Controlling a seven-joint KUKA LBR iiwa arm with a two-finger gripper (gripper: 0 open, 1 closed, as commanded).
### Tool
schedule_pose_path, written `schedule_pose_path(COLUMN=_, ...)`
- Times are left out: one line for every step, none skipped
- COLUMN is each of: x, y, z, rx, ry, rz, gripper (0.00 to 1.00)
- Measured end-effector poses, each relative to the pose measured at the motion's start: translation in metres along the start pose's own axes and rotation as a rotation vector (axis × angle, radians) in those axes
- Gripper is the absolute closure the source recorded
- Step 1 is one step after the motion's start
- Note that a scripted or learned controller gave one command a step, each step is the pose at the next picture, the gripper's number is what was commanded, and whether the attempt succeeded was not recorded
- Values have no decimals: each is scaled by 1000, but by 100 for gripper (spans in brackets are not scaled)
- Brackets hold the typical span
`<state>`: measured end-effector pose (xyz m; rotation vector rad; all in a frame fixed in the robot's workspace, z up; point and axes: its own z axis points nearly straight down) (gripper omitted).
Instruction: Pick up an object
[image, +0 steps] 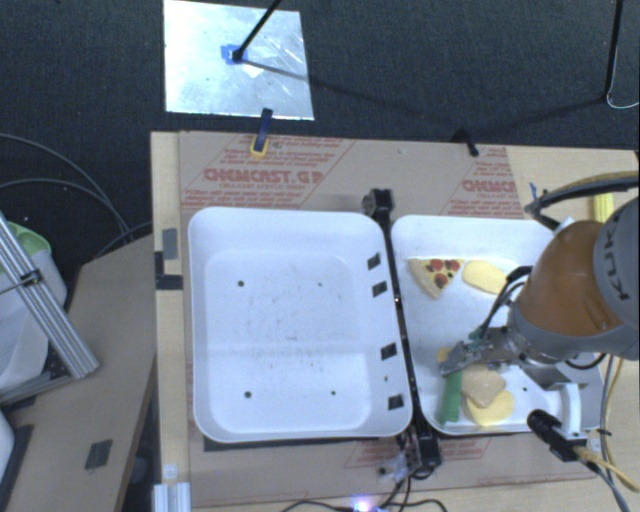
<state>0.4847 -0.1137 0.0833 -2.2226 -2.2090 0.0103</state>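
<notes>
Dark floor round the counter (330, 160); two white bins, toys in the right bin (420, 300). Gripper (462, 357) low over the green stick (452, 396) & tan piece (484, 386); can't tell its state. Center over one item, descend straight, avoid bin wall.

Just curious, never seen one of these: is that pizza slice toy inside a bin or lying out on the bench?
Inside. The pizza slice lies flat on the floor of the right bin, near its far rim, beside a yellow piece.

arm (590, 300): grey casing | broad orange band above wrist | thin dark cables | gripper (462, 357): grey metal
</notes>
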Motion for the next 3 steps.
schedule_pose_path(x=3, y=7, z=-12, rx=-14, ry=-1, rz=-8, gripper=100)
schedule_pose_path(x=103, y=3, z=-106, rx=-21, ry=4, rz=-21, gripper=100)
schedule_pose_path(x=131, y=32, z=-180, rx=-21, ry=1, rz=-15, gripper=100)
